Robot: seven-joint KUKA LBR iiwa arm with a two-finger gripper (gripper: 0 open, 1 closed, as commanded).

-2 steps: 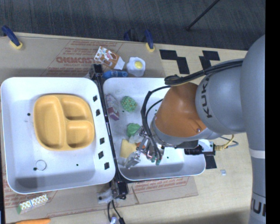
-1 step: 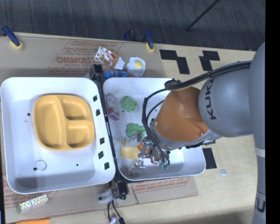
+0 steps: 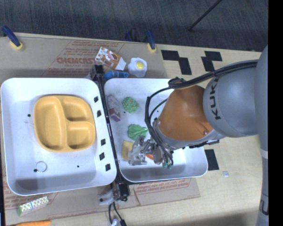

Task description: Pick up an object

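Observation:
My gripper hangs low in the right bin, near its front left part, under the orange band of the arm. Right beside it to the left lies a pale yellow block, and a small orange piece shows at its right side. Just behind the gripper sits a green leafy toy. Farther back are a round green piece and a purple and white item by the left wall.
The left bin holds a yellow divided tray. Behind the bins on the bench lie a snack packet, a blue object and a white and yellow toy. A wrapped packet lies at the front left.

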